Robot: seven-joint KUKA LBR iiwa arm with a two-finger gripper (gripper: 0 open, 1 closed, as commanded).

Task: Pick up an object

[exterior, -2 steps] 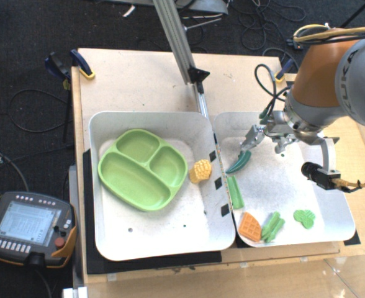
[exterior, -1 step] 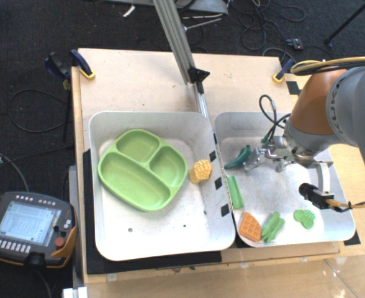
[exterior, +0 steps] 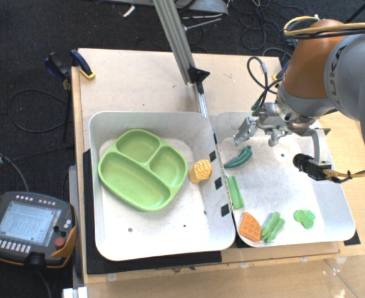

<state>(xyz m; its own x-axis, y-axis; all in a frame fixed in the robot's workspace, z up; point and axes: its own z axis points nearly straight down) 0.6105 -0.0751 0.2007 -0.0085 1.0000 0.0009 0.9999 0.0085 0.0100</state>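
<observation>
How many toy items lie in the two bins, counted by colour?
Green: 5 (plate, pepper, stick, bean pod, leaf)
Yellow: 1 (corn)
Orange: 1 (waffle)
Total: 7

My arm (exterior: 350, 73) is a thick, rounded grey tube with a broad, glossy orange band (exterior: 310, 58) above the wrist. Black cables (exterior: 260, 79) loop beside the wrist, and a yellow cable (exterior: 300, 22) curves over the orange band. Below sits my gripper (exterior: 260, 132), a cluster of pale metal parts with thin silvery fingers.
</observation>
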